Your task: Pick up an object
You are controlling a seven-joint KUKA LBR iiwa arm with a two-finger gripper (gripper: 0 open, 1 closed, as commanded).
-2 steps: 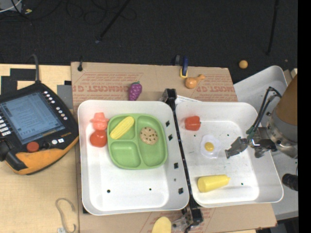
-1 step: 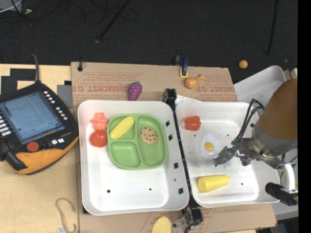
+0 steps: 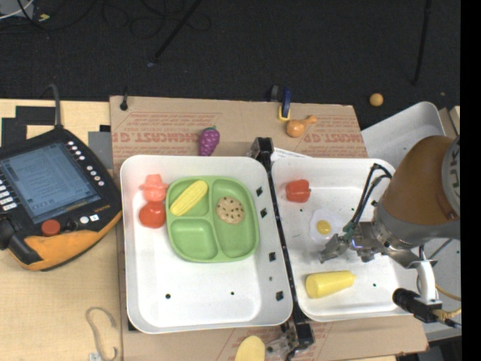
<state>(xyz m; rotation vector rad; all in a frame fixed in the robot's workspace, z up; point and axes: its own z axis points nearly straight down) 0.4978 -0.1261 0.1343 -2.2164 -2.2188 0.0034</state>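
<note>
Nearest the camera, the yellow cone (image 3: 328, 283) lay untouched in the right bin (image 3: 376, 307) while the claw (image 3: 340, 245) hovered above it, grip impossible to tell, nothing lifted yet

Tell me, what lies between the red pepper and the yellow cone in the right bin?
In the camera view, the fried egg lies between the red pepper and yellow cone.

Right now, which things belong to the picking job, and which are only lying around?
For the job:
gripper
small yellow-centred fried egg toy
yellow cone-shaped block
red pepper toy

Lying around:
green divided plastic plate
purple grape toy
orange-edged control tablet
</note>
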